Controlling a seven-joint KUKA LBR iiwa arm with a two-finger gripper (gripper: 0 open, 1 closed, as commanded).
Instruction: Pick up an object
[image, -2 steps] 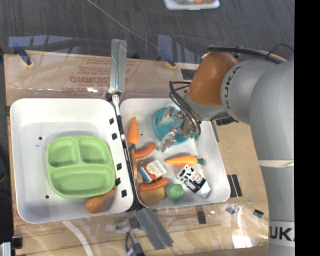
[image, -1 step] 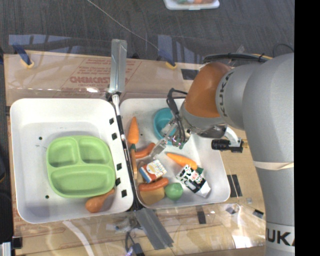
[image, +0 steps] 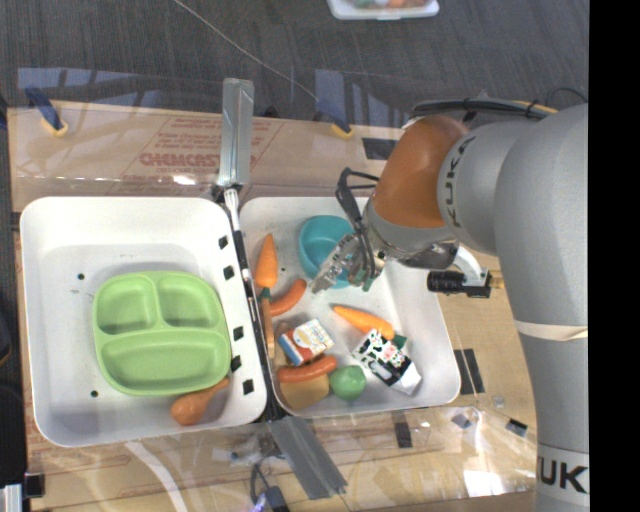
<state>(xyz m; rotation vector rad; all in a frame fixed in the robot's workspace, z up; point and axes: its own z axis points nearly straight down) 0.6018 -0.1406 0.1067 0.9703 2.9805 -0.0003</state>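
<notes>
My gripper (image: 345, 268) hangs over the right bin (image: 430, 330), just at the lower right edge of a teal bowl (image: 322, 243). Nothing shows between its fingers. Below it lies an orange carrot (image: 362, 319). Left of it a second carrot (image: 266, 262) stands along the bin wall, with a sausage (image: 287, 296) beside it. Near the bin's front are a small carton (image: 304, 341), a cow-patterned carton (image: 383, 358), a green ball (image: 348, 381) and a hot dog (image: 306, 374).
The left bin (image: 60, 250) holds a green divided plate (image: 160, 330) and a brown drumstick-like piece (image: 198, 403) at its front. A metal divider (image: 236, 140) rises between the bins. The big grey arm (image: 520, 200) covers the right side.
</notes>
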